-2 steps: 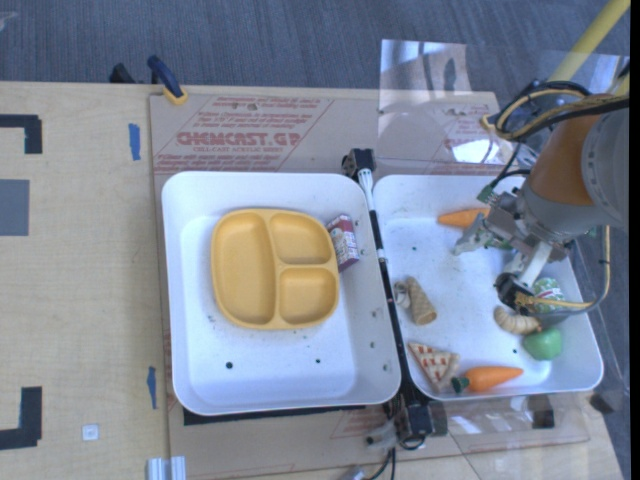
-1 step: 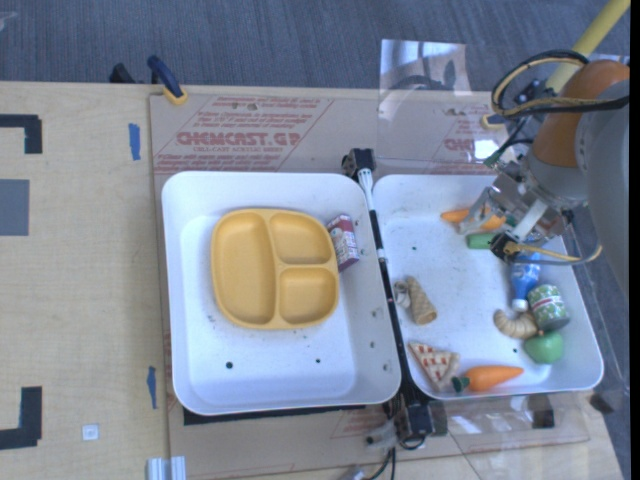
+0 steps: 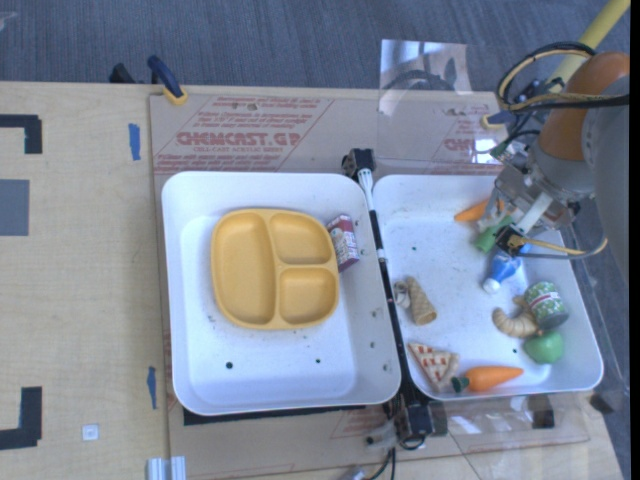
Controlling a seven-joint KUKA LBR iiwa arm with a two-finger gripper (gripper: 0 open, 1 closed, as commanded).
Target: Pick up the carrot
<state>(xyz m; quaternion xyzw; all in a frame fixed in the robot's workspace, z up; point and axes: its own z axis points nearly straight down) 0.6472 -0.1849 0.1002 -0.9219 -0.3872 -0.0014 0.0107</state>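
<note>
Gripper (image 3: 512,220), camera view: you find it low over the far right part of the right bin (image 3: 440,193), under the grey wrist and its loop of cables. Its tip sits among small things, and whether it is wide, narrow or holding anything cannot be told from this angle.

Just left of the tip lies a small orange piece (image 3: 470,212); under the tip is a green item (image 3: 490,236), and a blue-and-white bottle (image 3: 502,269) lies just below. The orange piece may be a second carrot, but it is too small and too crowded to name with confidence.

The carrot (image 3: 490,376), orange with a green stub at its left end, lies near the front wall of the same bin, its long axis running left to right. A pizza slice toy (image 3: 432,362) is just beside the stub end; a green apple-like fruit (image 3: 545,347) sits just beyond the pointed end, with a croissant (image 3: 514,321) and a green can (image 3: 543,302) behind.

To do this step well, you would lift clear of the clutter first, then travel toward the front wall. Set the fingers across the carrot's short axis, near its thick middle. Keep away from the stub end, where the pizza slice crowds in. The front wall is close, so one finger has little room; a slightly tilted or offset descent may help. The left bin, with a yellow divided plate (image 3: 275,266) and a small can (image 3: 344,241), plays no part.
</note>
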